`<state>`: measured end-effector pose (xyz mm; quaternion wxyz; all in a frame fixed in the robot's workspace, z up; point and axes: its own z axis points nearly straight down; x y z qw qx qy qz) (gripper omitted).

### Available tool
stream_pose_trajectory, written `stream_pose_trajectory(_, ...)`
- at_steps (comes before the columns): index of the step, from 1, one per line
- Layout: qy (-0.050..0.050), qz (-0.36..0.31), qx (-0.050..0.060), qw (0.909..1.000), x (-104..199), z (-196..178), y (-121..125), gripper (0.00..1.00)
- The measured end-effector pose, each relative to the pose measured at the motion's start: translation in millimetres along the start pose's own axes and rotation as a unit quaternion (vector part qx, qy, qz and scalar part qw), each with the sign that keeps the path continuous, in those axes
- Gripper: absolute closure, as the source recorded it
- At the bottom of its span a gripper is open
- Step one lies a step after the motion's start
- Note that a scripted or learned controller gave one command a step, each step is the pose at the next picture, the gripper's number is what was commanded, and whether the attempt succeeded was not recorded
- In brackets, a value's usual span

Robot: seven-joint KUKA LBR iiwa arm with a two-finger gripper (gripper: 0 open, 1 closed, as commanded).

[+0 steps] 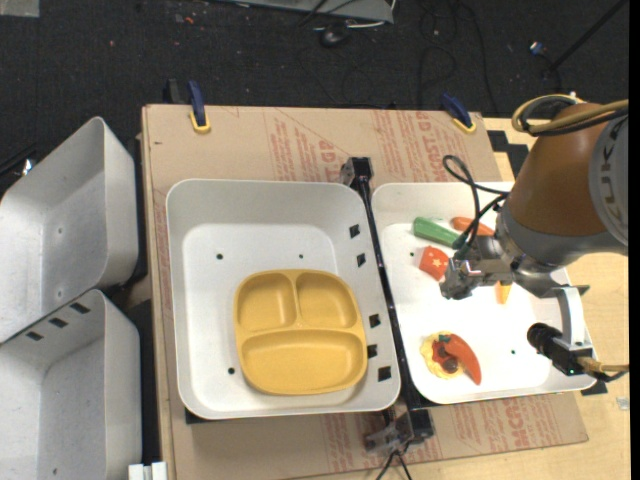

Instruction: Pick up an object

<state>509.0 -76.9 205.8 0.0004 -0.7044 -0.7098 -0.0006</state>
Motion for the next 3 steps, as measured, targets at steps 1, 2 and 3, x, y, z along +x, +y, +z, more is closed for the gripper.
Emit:
stream_pose_trajectory(1,0.000,0.000,0.000,1.0000,53.9,5.1,17.0,1.00)
stream_pose_trajectory(2,0.000,-0.001,0.000,1.0000,105.2,2.7,40.8,1.00)
stream_pose_trajectory(3,0.000,0.000,0.000,1.0000,153.1,1.2,53.8,1.00)
